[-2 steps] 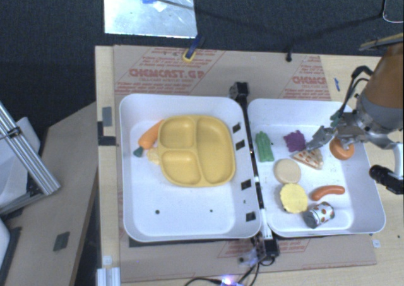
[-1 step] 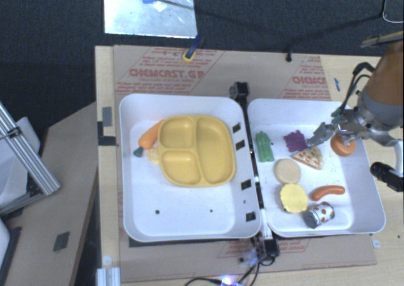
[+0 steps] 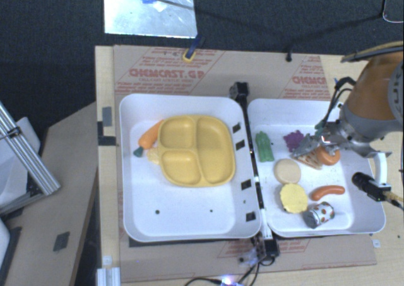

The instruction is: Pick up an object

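Low in the frame's right, the right bin (image 3: 372, 215) holds a small can (image 3: 317, 214), a sausage (image 3: 328, 191) and two round pieces. Further up, the gripper (image 3: 315, 147) sits down over an orange toy (image 3: 325, 156); whether it grips is unclear. Nothing looks lifted, so the pick seems unfinished.

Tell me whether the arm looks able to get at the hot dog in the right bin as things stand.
Probably yes. The hot dog lies uncovered on the bin floor, apart from the yellow disc and the can. The end effector hovers just above it in the view, with nothing between.
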